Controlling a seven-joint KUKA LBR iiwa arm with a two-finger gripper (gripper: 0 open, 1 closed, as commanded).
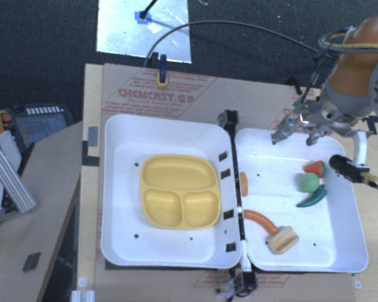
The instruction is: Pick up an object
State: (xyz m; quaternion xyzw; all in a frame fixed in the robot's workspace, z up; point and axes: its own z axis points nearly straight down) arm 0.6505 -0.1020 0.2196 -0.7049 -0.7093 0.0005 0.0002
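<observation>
The gripper [298, 131] is hanging over the far rim of the right bin [346, 255], its two fingers spread apart and holding nothing. The arm [366, 56] is reaching in from the right above it, orange band showing.

The step in hand, as I judge it, is picking a target and coming down on it. To do it well the gripper should be travelling toward the near side and the right, settling straight above one item with the fingers straddling its narrow width, then dropping until the tips are nearly touching the bin floor before closing. Choosing a piece that lies apart from its neighbours would be lowering the risk of a miss.

The nearest pieces are clustering by the right wall: a small red piece [314, 167] touching a green ball [309, 182], with a dark green pepper [313, 197] just below. These are crowding each other. A carrot [260, 220] is lying nearer the divider, its end meeting a tan block [282, 240]. A small orange piece [243, 183] is sitting against the divider.

The left bin [119, 174] is holding a yellow tray [176, 191].
</observation>
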